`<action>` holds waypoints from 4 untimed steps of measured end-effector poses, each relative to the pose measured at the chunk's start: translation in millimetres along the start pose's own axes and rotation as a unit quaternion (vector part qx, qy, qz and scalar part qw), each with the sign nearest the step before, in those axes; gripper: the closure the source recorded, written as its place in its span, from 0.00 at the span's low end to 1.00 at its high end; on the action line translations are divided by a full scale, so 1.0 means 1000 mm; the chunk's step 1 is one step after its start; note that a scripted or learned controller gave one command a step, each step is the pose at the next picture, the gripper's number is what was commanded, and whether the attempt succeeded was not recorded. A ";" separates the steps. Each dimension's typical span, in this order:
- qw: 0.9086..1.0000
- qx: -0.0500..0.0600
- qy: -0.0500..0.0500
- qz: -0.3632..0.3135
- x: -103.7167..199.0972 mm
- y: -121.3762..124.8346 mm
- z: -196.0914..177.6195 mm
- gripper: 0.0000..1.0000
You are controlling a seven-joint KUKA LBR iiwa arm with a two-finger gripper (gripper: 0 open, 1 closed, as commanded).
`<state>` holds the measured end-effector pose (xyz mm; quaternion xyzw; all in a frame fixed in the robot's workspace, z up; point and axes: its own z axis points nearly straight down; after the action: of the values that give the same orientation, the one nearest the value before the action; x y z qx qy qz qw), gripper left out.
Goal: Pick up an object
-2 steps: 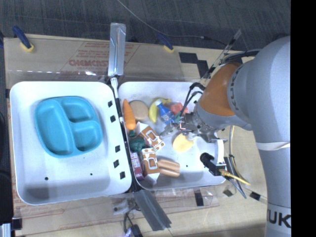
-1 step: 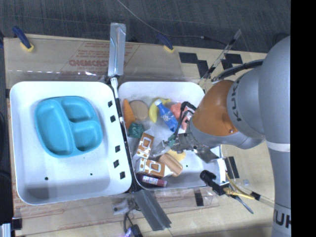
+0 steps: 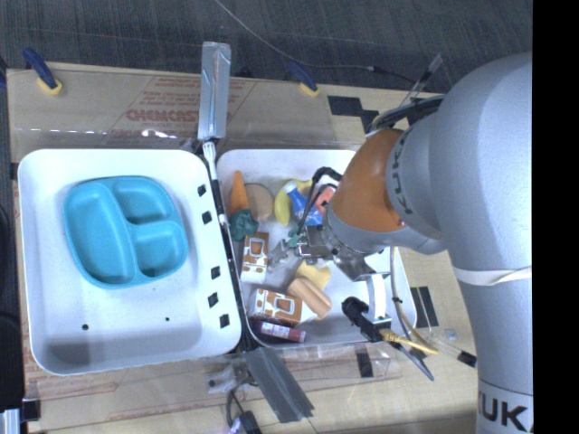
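The right bin (image 3: 271, 158) holds a heap of small objects. An orange carrot (image 3: 238, 191) and a green toy (image 3: 242, 224) lie by its left wall, with a yellow piece (image 3: 283, 202) and a blue piece (image 3: 298, 199) further back. Two brown printed boxes (image 3: 256, 252) (image 3: 276, 306) and a tan bread-like piece (image 3: 310, 296) lie toward the front. The grey arm with its orange band (image 3: 366, 197) reaches down into this bin from the right. My gripper (image 3: 301, 240) is low over the middle of the heap, between the yellow piece and the tan piece.
The left bin (image 3: 36, 269) carries a blue divided tray (image 3: 122, 229). A black divider with clips (image 3: 217, 260) separates the two bins. A black tool and cables (image 3: 380, 328) lie at the right bin's front right corner. A metal post (image 3: 213, 89) stands behind the bins.
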<state>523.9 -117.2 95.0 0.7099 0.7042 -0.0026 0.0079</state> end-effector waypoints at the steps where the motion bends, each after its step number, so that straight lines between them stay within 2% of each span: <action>1: 0.998 -0.003 0.006 -0.057 -0.015 -0.042 0.000 0.00; 2: 0.998 -0.001 0.005 -0.059 -0.017 -0.042 -0.007 1.00; 3: 0.998 -0.001 0.005 -0.059 -0.017 -0.042 -0.007 0.00; 4: 0.996 -0.002 0.007 -0.094 -0.043 -0.042 0.001 0.00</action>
<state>481.3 -159.7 94.7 0.6406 0.7678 0.0031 0.0047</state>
